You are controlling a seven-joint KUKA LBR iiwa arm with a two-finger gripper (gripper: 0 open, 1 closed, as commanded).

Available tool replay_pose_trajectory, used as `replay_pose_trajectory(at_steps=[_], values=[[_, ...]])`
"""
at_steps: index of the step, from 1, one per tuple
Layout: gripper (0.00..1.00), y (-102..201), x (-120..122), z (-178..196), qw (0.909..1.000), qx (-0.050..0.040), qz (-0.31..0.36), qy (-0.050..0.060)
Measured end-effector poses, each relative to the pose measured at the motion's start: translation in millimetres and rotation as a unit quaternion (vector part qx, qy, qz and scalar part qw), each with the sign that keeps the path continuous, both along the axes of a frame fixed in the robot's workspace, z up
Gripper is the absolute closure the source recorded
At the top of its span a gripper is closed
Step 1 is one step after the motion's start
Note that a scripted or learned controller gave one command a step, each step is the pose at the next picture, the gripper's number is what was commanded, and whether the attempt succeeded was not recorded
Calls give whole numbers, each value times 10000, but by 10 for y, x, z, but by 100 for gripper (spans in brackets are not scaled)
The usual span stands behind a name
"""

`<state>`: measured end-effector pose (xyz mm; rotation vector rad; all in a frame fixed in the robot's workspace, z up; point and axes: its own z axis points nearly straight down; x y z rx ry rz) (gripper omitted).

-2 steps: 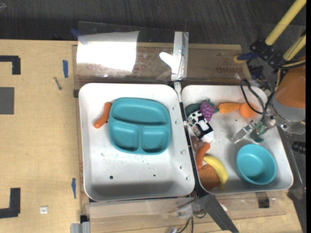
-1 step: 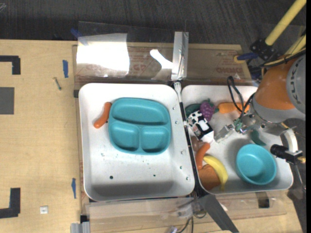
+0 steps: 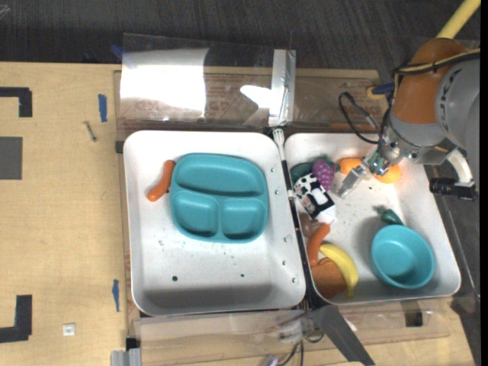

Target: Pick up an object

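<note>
My gripper (image 3: 349, 181) reaches into the back of the right bin (image 3: 446, 227) from the upper right. It hangs low among the toys there. An orange fruit (image 3: 349, 163) lies just behind its tip, and another orange piece (image 3: 389, 175) glows beside the wrist. Purple grapes (image 3: 325, 173) and a dark green toy (image 3: 303, 171) lie just left of it. A black-and-white toy cow (image 3: 311, 195) sits a little farther left, against the bin's left wall. I see nothing clearly held.
A teal bowl (image 3: 402, 256) stands at the right bin's front right, with a banana (image 3: 341, 264) over orange-brown pieces (image 3: 328, 279) at the front left. The left bin (image 3: 145, 265) holds a teal divided plate (image 3: 219, 197) and an orange carrot (image 3: 161, 181).
</note>
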<state>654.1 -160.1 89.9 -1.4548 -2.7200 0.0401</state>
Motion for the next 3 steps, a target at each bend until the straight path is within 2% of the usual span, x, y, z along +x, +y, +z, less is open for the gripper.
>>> replay_pose_trajectory(at_steps=[1,2,3], values=[[0,455,-782,-12,9985,-13,423,-349],[0,-155,-1178,22,9989,-32,-335,-313],[0,542,-1349,-3,9972,-14,649,-374]])
